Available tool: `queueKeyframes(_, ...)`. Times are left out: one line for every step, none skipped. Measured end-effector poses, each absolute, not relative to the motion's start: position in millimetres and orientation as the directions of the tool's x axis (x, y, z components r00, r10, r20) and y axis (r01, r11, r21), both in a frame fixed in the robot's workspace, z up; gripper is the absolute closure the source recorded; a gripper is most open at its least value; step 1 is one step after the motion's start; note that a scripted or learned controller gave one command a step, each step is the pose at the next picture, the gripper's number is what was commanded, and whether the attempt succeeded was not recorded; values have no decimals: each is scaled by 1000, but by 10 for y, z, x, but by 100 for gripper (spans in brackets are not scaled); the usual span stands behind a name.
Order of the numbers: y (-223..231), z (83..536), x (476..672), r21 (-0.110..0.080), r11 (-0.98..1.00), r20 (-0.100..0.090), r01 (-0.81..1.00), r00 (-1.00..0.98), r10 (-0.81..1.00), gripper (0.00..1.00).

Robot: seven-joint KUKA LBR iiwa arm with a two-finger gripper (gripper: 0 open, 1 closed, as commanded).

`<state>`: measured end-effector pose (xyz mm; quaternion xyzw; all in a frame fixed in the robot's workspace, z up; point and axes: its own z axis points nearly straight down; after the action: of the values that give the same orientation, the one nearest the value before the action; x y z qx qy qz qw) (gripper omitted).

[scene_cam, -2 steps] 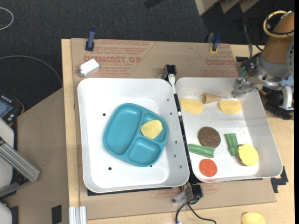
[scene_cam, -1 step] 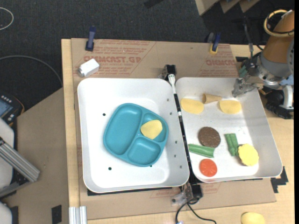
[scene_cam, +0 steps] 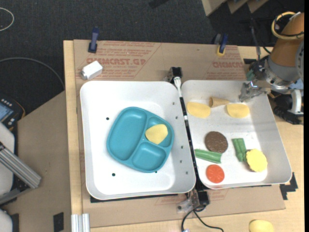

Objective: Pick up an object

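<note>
Your gripper (scene_cam: pixel 247 92) sits at the upper right of the frame, over the top edge of the right bin (scene_cam: pixel 280 144), just above a yellow piece (scene_cam: pixel 238 110); I can't tell from this angle whether it's open or closed. Right bin also holds a second yellow piece (scene_cam: pixel 198 109), a tan cone (scene_cam: pixel 218 101), a brown disc (scene_cam: pixel 216 141), two green pieces (scene_cam: pixel 207 155) (scene_cam: pixel 238 148), a red disc (scene_cam: pixel 215 173) and a yellow lump (scene_cam: pixel 256 160). Left bin (scene_cam: pixel 96 129) carries a blue divided plate (scene_cam: pixel 130 141) with a yellow item (scene_cam: pixel 156 133) in its upper right compartment.
</note>
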<state>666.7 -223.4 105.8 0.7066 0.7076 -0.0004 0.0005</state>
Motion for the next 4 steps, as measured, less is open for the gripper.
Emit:
queueKeyframes(-2234, 1056, 6668, 1, 2, -1, 1000, -2, 1000, 100)
queueKeyframes(-2234, 1071, 6671, 2, 2, -2, 1000, -2, 1000, 100)
queueKeyframes(-2238, 1156, 6673, 4, 1, -3, 1000, -1, 1000, 100)
queueKeyframes(-2235, 1109, 6667, 0, 1, -2, 1000, -1, 1000, 100)
